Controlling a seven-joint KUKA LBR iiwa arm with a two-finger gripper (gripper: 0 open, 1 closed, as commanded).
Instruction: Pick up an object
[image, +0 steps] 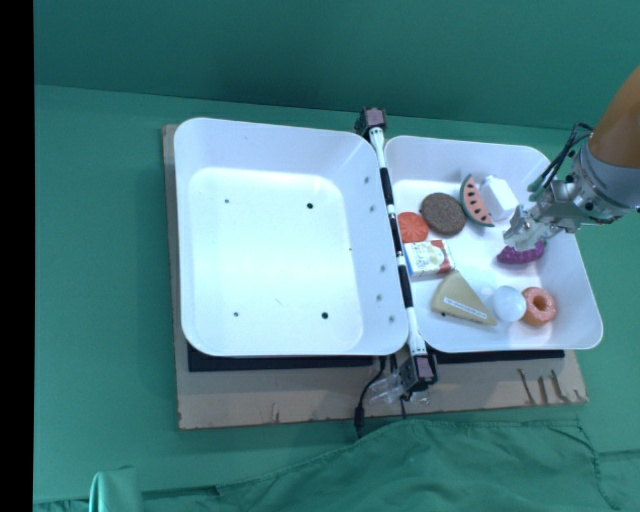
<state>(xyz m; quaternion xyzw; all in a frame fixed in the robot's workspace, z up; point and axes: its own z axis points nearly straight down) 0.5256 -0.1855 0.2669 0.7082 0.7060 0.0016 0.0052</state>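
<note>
The left bin (270, 240) is lying bare-floored beside its partner, apparently waiting as the drop-off side. A black-and-white bar (392, 215) is running along the seam between the two bins.

Moving right, the toys are sitting crowded in the right bin (575, 335): a red disc (412, 226) and a small printed box (428, 259) are lying just beside the seam, with a brown cookie (442, 213) above them and a yellow wedge of cheese (461, 299) below. Further right, a watermelon slice (474, 199) is touching a white block (497, 193), while a white ball (508, 303) is touching a donut (540, 306) near the front wall.

The purple grape bunch (521, 254) is lying flat in the right half of this bin, its long axis running roughly left to right, tilting slightly up toward the right.

The gripper (527, 233) is reaching in from the right and hanging directly over the bunch, probably lining up a grasp. Whether its pincer is spread or pressed together I cannot tell.
</note>
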